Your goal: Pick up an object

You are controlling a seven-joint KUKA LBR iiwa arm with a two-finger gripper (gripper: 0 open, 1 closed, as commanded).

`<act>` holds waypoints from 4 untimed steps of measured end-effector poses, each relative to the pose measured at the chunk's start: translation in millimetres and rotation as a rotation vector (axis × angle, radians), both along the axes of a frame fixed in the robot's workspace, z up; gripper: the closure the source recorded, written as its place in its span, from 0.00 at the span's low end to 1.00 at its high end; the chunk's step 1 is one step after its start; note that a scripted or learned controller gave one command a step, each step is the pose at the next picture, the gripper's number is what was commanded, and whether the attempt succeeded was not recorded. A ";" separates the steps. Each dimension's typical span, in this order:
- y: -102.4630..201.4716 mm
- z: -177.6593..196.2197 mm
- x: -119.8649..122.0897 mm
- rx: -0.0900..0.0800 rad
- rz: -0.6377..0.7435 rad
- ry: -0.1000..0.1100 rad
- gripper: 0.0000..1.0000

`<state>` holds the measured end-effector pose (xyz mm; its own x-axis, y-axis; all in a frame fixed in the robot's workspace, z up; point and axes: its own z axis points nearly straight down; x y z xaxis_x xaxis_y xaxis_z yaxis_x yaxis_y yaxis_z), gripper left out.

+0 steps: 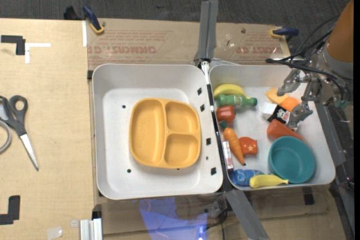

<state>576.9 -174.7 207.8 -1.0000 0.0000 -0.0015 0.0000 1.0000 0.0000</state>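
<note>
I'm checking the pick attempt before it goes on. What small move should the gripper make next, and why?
Probably lower straight down. The gripper hangs over the right bin with nothing between its fingers, above the orange wedge and the small black item.

An orange band wraps the arm point(342, 36); below it, black cables loop around a grey metal hand point(297, 97).

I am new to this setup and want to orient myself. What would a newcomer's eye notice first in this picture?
First, the large yellow divided plate, alone in the left bin. Next, the crowded right bin: a teal bowl at its near right corner, a carrot by the left wall, a banana at the far left. The gripper hangs over that bin's right side.
</note>
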 end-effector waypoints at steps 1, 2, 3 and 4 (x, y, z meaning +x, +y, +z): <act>0.5 -115.2 36.2 0.001 -0.131 -0.003 0.00; -38.8 -115.0 -14.8 0.000 -0.098 -0.003 0.00; -4.7 -115.2 42.5 0.000 -0.390 -0.003 0.00; -4.2 -105.3 44.5 -0.002 -0.386 -0.007 1.00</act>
